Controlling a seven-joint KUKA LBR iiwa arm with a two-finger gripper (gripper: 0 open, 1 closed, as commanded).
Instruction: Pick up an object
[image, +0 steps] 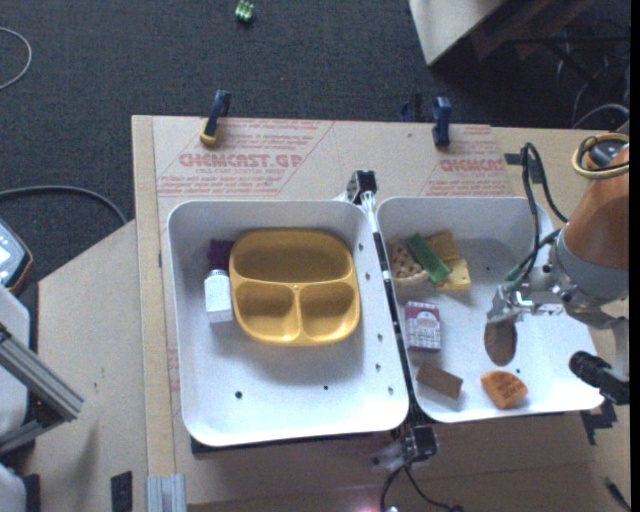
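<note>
We read "CHEMCAST GP" on the table (250, 155). The jaws (503, 312) hang over the right bin (480, 212) above a brown object (499, 342); their opening we cannot tell.

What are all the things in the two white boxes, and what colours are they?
Bins: two, white, side by side on the bench.
Divided plate: one, yellow, left bin.
Small bottle: one, white, left of the plate.
Small box: one, red and white, right bin.
Brown block: one, right bin, near edge.
Orange piece: one, right bin, near corner.
Green strip: one, right bin, far side.
Clamps: two, blue, far edge.
Gripper: one, over the right bin.
</note>
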